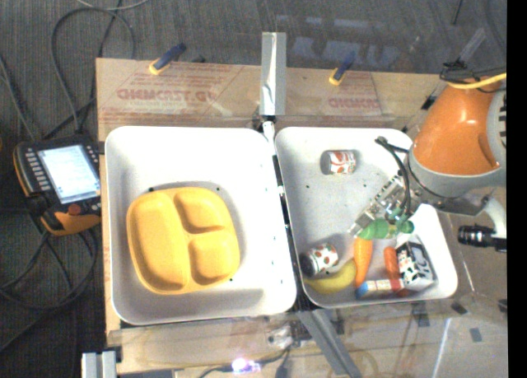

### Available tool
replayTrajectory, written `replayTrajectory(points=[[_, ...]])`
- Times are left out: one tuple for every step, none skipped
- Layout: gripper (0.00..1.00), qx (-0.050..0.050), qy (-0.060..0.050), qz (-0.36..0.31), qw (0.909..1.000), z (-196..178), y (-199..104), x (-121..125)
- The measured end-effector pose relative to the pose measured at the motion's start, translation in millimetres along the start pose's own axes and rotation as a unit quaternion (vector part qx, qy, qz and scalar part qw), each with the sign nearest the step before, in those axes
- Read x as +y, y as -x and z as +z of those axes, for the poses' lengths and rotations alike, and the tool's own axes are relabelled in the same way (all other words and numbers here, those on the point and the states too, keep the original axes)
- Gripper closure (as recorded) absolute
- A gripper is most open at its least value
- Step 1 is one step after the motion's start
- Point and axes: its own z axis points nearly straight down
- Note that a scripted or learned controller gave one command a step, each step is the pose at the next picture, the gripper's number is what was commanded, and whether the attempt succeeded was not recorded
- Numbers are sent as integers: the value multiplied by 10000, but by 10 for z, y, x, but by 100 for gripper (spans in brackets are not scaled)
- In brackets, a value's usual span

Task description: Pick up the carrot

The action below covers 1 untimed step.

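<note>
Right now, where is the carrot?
In the camera view, the carrot lies in the right bin near its front edge, green top pointing toward the gripper just above it, between the banana and a black-and-white toy.

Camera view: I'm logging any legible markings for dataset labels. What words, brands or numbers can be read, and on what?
Cardboard sheet behind the bins: red print, twice, mirrored or faded, too blurred to read.
Small can in the right bin: label too small to read.
Handheld pendant left of the bench: lit screen, text unreadable.
Nothing can be quoted with confidence.
</note>
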Motion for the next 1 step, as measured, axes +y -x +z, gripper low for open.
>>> replayTrajectory(points=[[100,13,-5,197,9998,517,-187,-243]])
